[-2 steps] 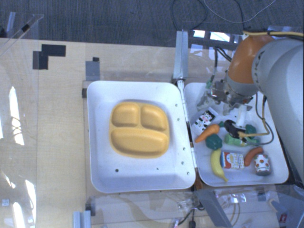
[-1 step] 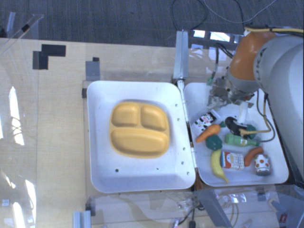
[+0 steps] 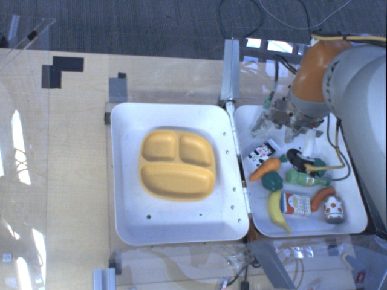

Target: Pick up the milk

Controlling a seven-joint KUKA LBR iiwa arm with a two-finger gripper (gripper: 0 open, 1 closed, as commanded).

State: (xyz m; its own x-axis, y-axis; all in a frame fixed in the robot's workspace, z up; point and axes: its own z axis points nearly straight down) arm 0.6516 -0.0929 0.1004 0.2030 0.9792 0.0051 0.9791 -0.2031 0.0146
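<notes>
Nearest you, at the near edge of the right bin (image 3: 354, 221), lie a banana (image 3: 277, 211), a small red-and-white box (image 3: 295, 203), a sausage (image 3: 322, 196) and a spotted can (image 3: 332, 208). Just beyond them sit a green bottle (image 3: 306, 177), a dark eggplant (image 3: 299, 158), a round green piece (image 3: 272, 181) and a carrot (image 3: 265, 169).

The milk (image 3: 262, 154), judged to be the little black-and-white cow-patterned carton, lies on the left side of that bin. It is close to the wall shared with the left bin (image 3: 127, 213) and touches or nearly touches the carrot's far end.

The grey arm (image 3: 360, 95) reaches in from the right, its orange band (image 3: 314, 71) over the bin's far right corner. The gripper (image 3: 284, 123) hangs above the far part of the right bin, just beyond the milk and slightly to its right. Nothing is seen in its grasp, and you cannot tell whether it is spread or pressed together.

The step in hand looks like the approach: the milk is not yet lifted. The next move calls for a short shift nearward and left, then a descent square over the carton, without snagging the carrot or the bin wall.

In the left bin a yellow tray (image 3: 178, 164) with three compartments rests on the pale bench (image 3: 72, 162).
</notes>
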